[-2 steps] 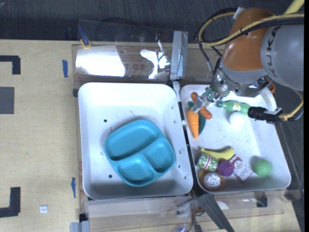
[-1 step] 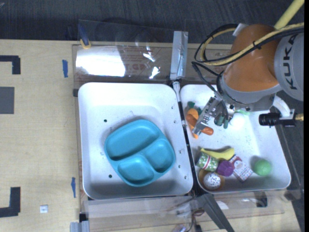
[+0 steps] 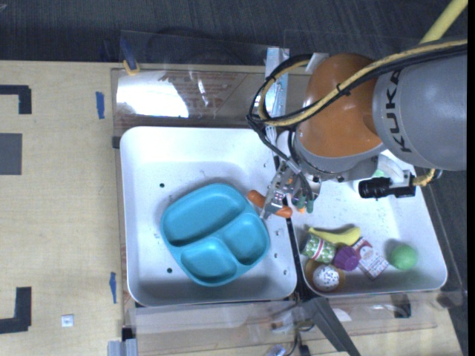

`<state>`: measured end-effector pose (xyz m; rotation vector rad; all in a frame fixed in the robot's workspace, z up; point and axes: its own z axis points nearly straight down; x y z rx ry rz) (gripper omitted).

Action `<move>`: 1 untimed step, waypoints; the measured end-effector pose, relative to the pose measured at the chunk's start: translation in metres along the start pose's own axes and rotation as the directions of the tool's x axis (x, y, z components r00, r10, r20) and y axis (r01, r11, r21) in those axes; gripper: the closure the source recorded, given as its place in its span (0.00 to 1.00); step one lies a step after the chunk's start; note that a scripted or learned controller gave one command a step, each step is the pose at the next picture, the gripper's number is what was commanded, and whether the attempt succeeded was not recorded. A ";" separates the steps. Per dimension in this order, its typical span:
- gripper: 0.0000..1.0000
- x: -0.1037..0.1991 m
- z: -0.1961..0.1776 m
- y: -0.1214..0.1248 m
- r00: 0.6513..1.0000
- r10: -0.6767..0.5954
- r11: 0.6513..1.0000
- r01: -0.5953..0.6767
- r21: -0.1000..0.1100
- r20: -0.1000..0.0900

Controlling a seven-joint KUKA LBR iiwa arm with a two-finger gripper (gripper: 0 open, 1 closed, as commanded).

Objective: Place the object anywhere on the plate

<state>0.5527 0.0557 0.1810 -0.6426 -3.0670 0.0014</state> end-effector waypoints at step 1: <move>1.00 0.051 0.000 -0.016 0.893 -0.450 0.893 0.450 0.000 0.001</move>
